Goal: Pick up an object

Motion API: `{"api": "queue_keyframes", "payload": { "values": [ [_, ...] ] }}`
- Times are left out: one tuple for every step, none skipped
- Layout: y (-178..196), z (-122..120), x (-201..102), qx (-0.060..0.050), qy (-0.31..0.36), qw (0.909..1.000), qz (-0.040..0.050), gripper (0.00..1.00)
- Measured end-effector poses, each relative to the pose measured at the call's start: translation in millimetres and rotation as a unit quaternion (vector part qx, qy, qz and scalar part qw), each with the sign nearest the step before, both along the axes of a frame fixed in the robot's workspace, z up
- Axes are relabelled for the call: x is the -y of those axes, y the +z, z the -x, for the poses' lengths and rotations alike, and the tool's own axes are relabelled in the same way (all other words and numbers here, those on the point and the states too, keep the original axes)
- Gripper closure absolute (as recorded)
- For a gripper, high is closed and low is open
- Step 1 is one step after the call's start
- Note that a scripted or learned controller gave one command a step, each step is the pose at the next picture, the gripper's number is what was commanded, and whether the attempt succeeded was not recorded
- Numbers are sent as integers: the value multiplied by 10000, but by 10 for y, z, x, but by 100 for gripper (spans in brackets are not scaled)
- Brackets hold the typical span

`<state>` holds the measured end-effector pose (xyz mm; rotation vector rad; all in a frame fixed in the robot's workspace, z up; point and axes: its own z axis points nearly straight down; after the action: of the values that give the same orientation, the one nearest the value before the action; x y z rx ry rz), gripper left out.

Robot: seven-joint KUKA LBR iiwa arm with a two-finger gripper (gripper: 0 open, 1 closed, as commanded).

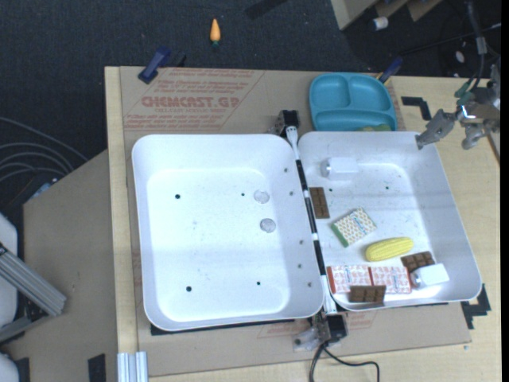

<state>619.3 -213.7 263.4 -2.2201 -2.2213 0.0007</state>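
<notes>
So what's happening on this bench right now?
A robot arm is meant to pick something out of the bins. Its gripper sits at the far right corner of the right bin, above the rim, with nothing in it that I can see. The objects lie untouched in that bin: a yellow corn cob, a green-checked sponge, a few brown chocolate-like bars and a red-and-white packet. The left bin holds two small round discs.

High fixed camera, slanting down, both bins (151, 165)
</notes>
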Motion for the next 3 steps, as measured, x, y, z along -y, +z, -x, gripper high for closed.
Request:
{"api": "queue_keyframes", "payload": {
  "values": [
    [-986, -73, -644, -9, 5, 10000, -8, 0],
    [-1788, 140, -1162, 3, 1, 10000, 1, 0],
    [-776, 723, -1316, 12, 0, 10000, 0, 0]
  ]
}}
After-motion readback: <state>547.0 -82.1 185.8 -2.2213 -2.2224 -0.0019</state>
